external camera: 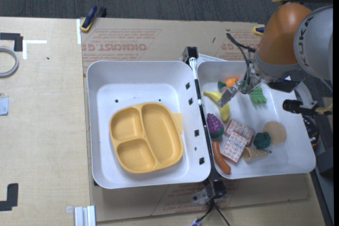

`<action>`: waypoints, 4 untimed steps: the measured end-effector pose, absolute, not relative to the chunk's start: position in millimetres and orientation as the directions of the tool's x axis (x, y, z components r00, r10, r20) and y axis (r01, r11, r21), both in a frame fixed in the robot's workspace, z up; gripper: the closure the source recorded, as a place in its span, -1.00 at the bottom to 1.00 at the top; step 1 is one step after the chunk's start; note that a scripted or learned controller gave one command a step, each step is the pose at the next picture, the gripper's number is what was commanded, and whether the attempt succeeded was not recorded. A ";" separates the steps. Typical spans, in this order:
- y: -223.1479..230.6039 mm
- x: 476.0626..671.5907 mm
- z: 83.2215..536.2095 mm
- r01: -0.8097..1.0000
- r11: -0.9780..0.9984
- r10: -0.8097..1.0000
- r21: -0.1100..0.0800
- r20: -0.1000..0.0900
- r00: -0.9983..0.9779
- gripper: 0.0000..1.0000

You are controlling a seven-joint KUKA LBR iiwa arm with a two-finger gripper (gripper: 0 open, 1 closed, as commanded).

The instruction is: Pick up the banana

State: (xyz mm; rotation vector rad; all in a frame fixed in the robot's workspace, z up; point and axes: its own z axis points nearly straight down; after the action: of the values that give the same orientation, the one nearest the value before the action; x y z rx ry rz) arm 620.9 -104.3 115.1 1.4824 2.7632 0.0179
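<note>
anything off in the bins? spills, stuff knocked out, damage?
Nothing stands out. The yellow divided plate lies flat in the left bin, slightly turned. The toy foods sit jumbled but inside the right bin; the banana lies near its left wall with the hand just over it.

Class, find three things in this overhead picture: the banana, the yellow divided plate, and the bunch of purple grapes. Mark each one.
banana (213, 96): camera view, on its left end, right bin.
yellow divided plate (159, 124): camera view, on its long right compartment, left bin.
purple grapes (214, 124): camera view, on the cluster's middle.
</note>
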 end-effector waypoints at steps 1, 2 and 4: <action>-107.7 644.6 94.0 0.890 0.457 0.890 -0.013 0.003 -0.457 -1.00; -103.3 643.1 92.1 0.958 0.287 0.958 -0.008 0.004 -0.287 -1.00; -101.7 623.0 102.0 0.998 0.070 0.998 -0.001 -0.001 -0.070 1.00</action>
State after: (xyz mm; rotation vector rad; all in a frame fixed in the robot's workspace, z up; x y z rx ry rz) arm 623.0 -101.7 102.0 2.1424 2.2972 -0.0021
